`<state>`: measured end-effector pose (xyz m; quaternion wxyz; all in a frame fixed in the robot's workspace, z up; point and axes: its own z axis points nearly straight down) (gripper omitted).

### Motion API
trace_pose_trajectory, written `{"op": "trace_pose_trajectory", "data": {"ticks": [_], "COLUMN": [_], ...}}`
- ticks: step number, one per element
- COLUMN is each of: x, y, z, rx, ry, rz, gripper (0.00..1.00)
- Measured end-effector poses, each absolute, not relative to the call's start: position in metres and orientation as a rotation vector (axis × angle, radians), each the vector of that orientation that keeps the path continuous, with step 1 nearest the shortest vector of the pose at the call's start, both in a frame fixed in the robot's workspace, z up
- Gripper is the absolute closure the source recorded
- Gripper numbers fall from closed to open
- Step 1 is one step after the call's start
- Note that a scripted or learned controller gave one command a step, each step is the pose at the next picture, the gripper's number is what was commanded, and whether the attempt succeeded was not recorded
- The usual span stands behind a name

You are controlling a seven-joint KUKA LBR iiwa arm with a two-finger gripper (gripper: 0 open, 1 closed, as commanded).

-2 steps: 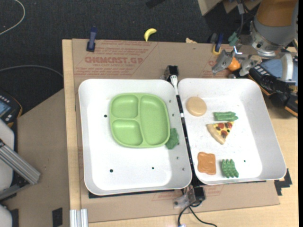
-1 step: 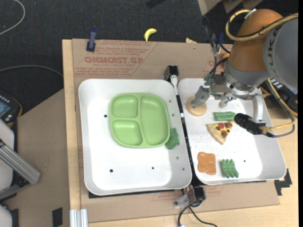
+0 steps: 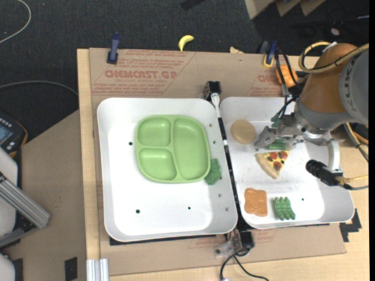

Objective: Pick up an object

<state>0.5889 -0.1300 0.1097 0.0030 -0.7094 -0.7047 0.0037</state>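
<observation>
1. The tool (image 3: 274, 140) hangs low in the right bin (image 3: 328, 212), just above the toy pizza slice (image 3: 273, 162).
2. Whether its grip is open cannot be told.
3. Nothing looks lifted yet; grasping and raising remain.

pizza slice (image 3: 274, 162) flat in right bin, tan round cookie (image 3: 242, 131) upper left of it, orange toast-like piece (image 3: 255, 202) and green toy (image 3: 284, 208) near front edge
</observation>
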Motion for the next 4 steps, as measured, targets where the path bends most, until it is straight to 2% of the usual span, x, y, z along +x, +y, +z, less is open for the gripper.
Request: {"op": "trace_pose_trajectory", "data": {"ticks": [1,2,3,4], "x": [0.654,0.592,0.55,0.565], "y": [-0.129,-0.173,-0.054,-0.093], "z": [0.089,0.09,0.191,0.096], "rx": [-2.223,-2.231,-2.211,-2.221], "ry": [-2.228,-2.221,-2.234,-2.214], "rz": [-0.006,-0.011,-0.013,0.008], "gripper": [0.0,0.0,0.0,0.0]}}
